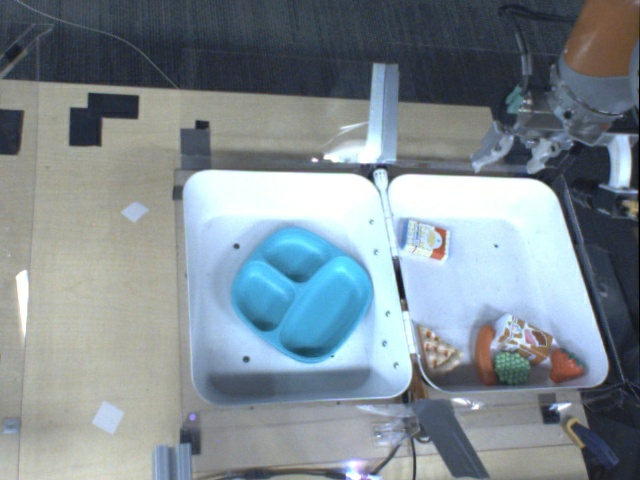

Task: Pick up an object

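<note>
Toy food crowds the near end of the right bin (560,218): a pizza slice (438,349) against the near-left wall, and just to its right a tight cluster of an orange carrot-like piece (485,353), a green bumpy piece resembling broccoli (512,368), a white patterned wedge (522,336) lying over them, and a red-orange piece like a strawberry (566,367) at the cluster's right end. These pieces touch or overlap one another, while the pizza slice sits slightly apart from them. Farther back in the same bin, close to the divider, a small white carton with an orange label (425,239) lies alone, well apart from the cluster.

To the left, the left bin (205,268) holds a blue divided plate (302,293) with three compartments, resting flat near the middle.

At the upper right, the arm (604,28) with its orange band hangs over the bench beyond the far rim of the right bin. Its gripper (517,154) sits above that far rim, fingers spread apart with nothing between them, well away from every toy in the bin.
</note>
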Controlling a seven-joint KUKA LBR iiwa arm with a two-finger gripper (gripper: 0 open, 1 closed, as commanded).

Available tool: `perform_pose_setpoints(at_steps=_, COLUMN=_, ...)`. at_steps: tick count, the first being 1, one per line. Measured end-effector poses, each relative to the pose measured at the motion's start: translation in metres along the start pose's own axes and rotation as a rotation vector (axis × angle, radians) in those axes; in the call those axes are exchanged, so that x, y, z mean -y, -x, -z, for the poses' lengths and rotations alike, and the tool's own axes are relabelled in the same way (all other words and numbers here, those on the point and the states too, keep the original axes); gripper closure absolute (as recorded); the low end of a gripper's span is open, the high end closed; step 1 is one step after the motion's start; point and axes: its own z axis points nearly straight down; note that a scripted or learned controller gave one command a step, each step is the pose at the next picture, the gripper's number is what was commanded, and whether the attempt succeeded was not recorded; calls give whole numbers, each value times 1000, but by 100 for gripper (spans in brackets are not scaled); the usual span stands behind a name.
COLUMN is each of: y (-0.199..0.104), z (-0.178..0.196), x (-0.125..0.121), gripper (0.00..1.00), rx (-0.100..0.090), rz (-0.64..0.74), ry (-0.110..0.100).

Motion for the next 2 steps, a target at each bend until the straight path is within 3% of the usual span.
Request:
perform_pose_setpoints(at_steps=1, y=-6, z=30, x=-8, gripper=0, rx=1, rz=208, ry=3)
perform_pose_setpoints(at_steps=2, y=13, z=-114, x=26, gripper=0, rx=0, rz=289, ry=0)
